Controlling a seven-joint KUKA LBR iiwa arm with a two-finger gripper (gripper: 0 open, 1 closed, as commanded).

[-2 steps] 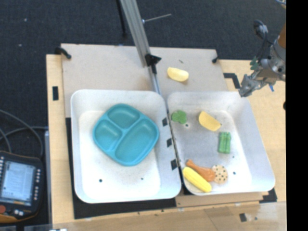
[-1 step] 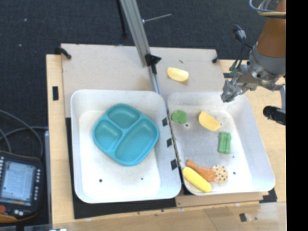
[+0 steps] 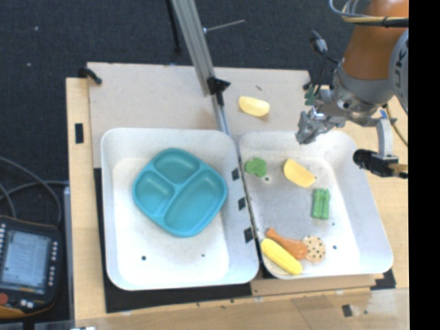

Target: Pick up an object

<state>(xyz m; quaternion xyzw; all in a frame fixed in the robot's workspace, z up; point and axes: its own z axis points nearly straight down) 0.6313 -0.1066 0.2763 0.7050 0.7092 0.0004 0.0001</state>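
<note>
The right bin [image 3: 357, 205] holds a yellow wedge [image 3: 299, 174], a small round green piece [image 3: 256, 167], a green ridged block [image 3: 320, 203], an orange carrot-like piece [image 3: 287, 244], a yellow banana-like piece [image 3: 280, 256] and a speckled cookie [image 3: 315, 249]. My gripper [image 3: 306, 130] hangs above the back edge of that bin, up and to the right of the yellow wedge and apart from it. Nothing shows between its tips.
The left bin [image 3: 124, 253] carries a teal divided plate [image 3: 180, 192]. A yellow lump [image 3: 254, 106] lies on the bench board behind the bins. A slanted metal post [image 3: 194, 36] rises from the back, ending near the divide between the bins.
</note>
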